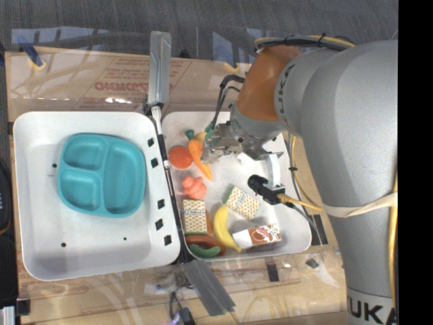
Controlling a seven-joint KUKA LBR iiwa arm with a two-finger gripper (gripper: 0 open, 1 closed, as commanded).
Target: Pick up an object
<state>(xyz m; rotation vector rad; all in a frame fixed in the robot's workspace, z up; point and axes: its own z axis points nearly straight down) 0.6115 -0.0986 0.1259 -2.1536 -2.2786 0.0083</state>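
White plastic walls of the right bin [303, 239] enclose the clutter: at its near edge a green pepper [206, 250], banana [225, 227] and small cartons; farther in, an orange carrot [199, 156] beside the gripper [215, 141]. Whether it is clenched I cannot tell. Descending squarely over the carrot's middle should help; the wrist hides the far corner.

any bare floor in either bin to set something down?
Left bin: bare floor all round the teal divided plate, widest along the near edge. Right bin: crowded with carrot, banana and cartons, gripper over its far end.
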